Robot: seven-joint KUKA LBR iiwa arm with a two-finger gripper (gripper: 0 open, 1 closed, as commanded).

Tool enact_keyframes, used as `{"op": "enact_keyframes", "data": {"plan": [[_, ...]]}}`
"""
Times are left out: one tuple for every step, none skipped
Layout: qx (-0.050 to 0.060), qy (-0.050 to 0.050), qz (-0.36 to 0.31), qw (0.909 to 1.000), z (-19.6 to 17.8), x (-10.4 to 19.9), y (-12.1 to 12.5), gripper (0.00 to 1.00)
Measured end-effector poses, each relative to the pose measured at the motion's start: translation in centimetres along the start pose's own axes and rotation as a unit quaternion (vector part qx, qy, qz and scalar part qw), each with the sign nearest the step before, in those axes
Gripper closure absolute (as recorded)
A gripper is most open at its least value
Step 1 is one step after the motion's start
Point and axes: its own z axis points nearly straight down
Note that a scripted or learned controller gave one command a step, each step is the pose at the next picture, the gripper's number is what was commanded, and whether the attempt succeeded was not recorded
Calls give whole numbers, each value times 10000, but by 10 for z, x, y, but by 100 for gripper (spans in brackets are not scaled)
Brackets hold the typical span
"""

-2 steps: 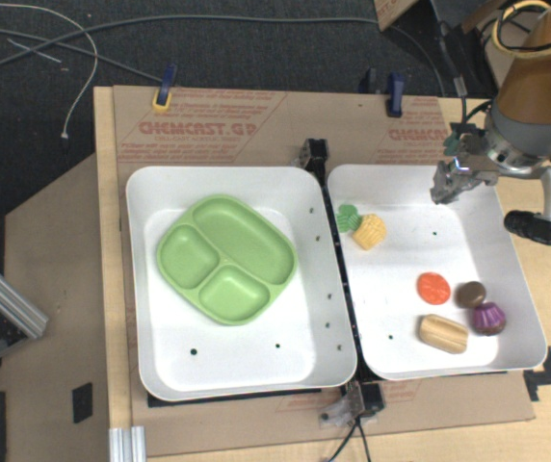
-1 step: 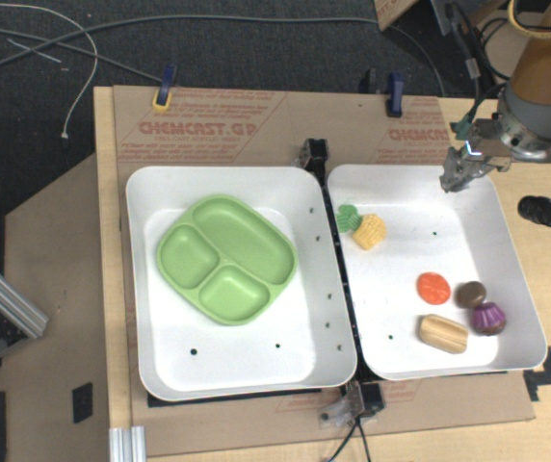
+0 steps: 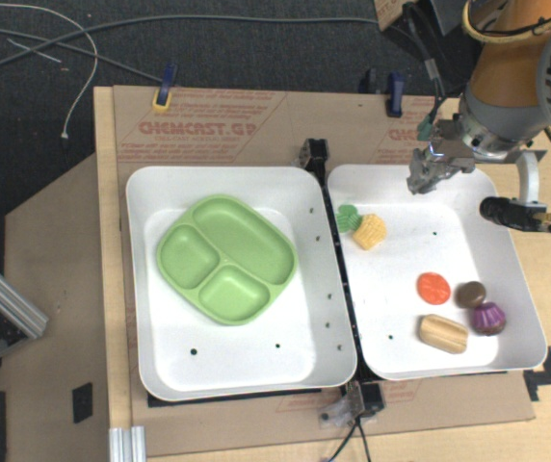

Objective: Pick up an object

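My gripper (image 3: 426, 182) hangs over the far edge of the right bin (image 3: 401, 277), with nothing visible between its fingers. Below and left of it lie a green leafy piece (image 3: 347, 217) and a yellow corn-like piece (image 3: 370, 231), touching each other. Toward the bin's near right sit an orange disc (image 3: 433, 288), a brown ball (image 3: 470, 295), a purple piece (image 3: 488, 319) and a tan bread-like roll (image 3: 443, 333).
The left bin (image 3: 160, 354) holds a green divided plate (image 3: 224, 258). A black divider clamp (image 3: 314, 152) sits between the bins at the far edge. Two blue clamps (image 3: 167, 85) hold the cardboard base at the back.
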Motion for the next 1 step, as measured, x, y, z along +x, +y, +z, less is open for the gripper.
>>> {"op": "enact_keyframes", "data": {"plan": [[5, 1, -2, 10000, 5, 49, -2, 100]]}}
